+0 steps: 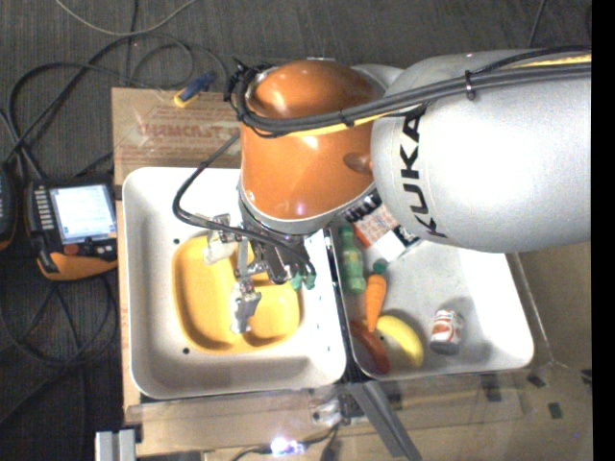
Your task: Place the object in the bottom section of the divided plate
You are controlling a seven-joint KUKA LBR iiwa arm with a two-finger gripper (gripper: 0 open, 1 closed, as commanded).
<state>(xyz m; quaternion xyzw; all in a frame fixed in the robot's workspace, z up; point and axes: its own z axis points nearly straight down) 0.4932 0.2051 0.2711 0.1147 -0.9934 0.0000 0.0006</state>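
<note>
A yellow divided plate (pixel 197 296) lies in the left white bin (pixel 144 286). My gripper (pixel 247 312) hangs low over the plate, near the ridge between its sections, under the orange wrist band (pixel 303 152). I make out no object in it. The big grey arm hides the upper part of the plate. The loose objects lie in the right bin (pixel 490 353): an orange carrot (pixel 375 296), a yellow lemon-like fruit (pixel 402 340), a small red and white can (pixel 445 327), a green item (pixel 350 262) and a red item (pixel 373 350).
The bins' shared wall (pixel 338 325) runs just right of the plate. A white and red packet (pixel 386 234) sits under the arm in the right bin. Cables and a handheld screen (pixel 77 214) lie on the floor to the left.
</note>
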